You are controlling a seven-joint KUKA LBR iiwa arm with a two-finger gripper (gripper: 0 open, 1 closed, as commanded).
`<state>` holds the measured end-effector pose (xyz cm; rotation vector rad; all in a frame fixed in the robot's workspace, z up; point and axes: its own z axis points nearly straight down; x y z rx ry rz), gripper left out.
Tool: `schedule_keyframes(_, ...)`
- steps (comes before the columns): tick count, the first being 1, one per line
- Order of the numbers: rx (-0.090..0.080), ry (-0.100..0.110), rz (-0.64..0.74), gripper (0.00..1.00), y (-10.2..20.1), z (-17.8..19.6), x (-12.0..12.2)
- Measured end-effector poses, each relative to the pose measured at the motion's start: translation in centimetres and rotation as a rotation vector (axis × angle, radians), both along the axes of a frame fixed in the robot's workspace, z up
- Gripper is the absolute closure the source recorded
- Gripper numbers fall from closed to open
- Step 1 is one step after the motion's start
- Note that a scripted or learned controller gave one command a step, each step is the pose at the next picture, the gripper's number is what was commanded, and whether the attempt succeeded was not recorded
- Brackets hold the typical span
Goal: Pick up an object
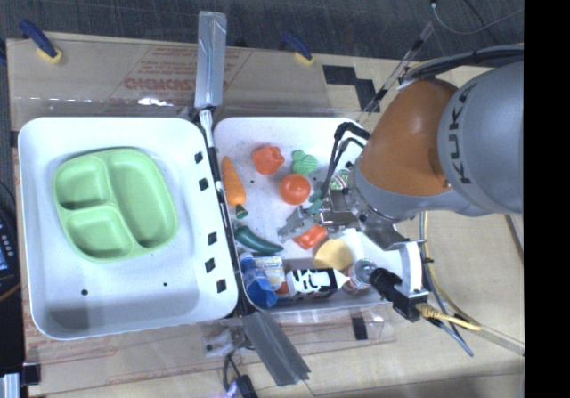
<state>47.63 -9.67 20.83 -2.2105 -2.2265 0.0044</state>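
The right bin (pixel 267 131) holds several small toys. Among them are an orange carrot (pixel 233 182), a red-orange pepper (pixel 266 158), a round orange tomato (pixel 296 188) and a green piece (pixel 305 162). My gripper (pixel 305 222) hangs low over the middle of this bin, just below the tomato. It is right above a small red-orange piece (pixel 313 237), which it partly hides. Beside that piece lies a pale yellow object (pixel 333 254). Nothing is visibly lifted off the bin floor.
Along the right bin's front wall lie a dark green vegetable (pixel 258 241), a blue object (pixel 258 286), a black-and-white box (pixel 312 280) and a small can (pixel 361 275). The left bin (pixel 53 298) holds a green divided tray (pixel 114 202). The arm's bulk covers the right bin's right side.
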Motion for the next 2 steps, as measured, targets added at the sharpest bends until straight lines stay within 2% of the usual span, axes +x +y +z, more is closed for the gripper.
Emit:
schedule_keyframes(1, 0.0, 0.001, 0.05, 0.0, -3.0, -7.0, 6.4)
schedule_keyframes(2, 0.0, -0.002, 0.058, 0.0, -6.0, -11.7, 4.6)
